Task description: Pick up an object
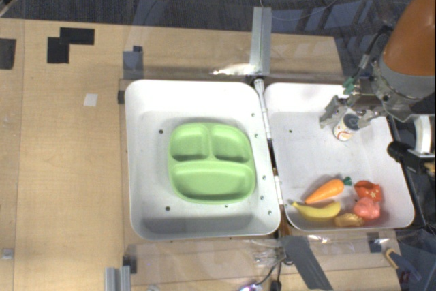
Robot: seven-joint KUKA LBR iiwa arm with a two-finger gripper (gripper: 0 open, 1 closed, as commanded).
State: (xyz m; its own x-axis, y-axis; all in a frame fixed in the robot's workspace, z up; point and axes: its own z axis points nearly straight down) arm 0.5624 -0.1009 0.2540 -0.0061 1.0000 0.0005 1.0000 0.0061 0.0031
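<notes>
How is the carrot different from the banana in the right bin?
The carrot is orange with a green tip; the banana is yellow. The carrot lies tilted, its green end higher in the view; the banana lies nearly level, just below it. Both are long, touch each other, and rest in the right bin.

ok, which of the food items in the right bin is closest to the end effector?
The small round white object, directly below the end effector near the bin's top. The carrot, banana and red pieces are clustered at the bin's bottom edge.

Green tray (left bin)
</notes>
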